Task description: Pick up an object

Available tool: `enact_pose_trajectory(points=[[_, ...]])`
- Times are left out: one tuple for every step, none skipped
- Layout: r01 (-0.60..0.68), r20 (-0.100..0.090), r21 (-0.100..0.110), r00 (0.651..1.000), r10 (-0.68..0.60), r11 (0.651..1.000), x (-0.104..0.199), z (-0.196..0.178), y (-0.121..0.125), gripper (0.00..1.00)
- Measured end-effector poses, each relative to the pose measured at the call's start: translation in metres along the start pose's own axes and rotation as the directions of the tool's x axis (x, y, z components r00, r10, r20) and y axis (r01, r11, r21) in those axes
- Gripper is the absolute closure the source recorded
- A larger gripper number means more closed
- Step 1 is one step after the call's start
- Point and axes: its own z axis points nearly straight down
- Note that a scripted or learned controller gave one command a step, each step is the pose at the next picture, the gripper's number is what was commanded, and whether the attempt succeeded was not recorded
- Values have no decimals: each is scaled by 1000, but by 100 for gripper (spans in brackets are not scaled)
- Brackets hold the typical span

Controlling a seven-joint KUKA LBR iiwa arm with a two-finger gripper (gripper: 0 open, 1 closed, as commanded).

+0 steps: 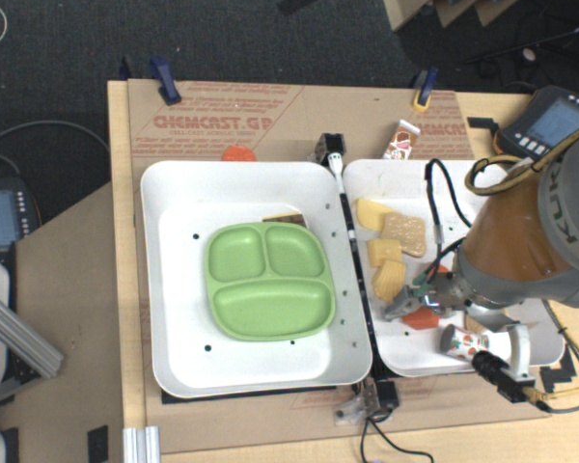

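The right bin holds several small objects. A pale yellow wedge lies at its far left, with a tan cracker beside it. Two yellow blocks sit nearer. A small red piece and a white tube with a red label lie towards the front. My gripper is low in this bin, just right of the nearer yellow block and right above the red piece. The wrist hides what is under it.
The left bin holds a green divided plate with a brown item behind it. A small packet and an orange disc lie on the bench behind the bins. Black cables loop over the right bin.
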Motion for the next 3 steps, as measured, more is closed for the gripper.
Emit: enact_pose_trajectory(points=[[-4,4,-9,1000,4,1000,-2,-12,2,100],[0,5,-9,1000,0,1000,4,-104,1,100],[-1,5,-8,1000,1,1000,4,-110,2,100]])
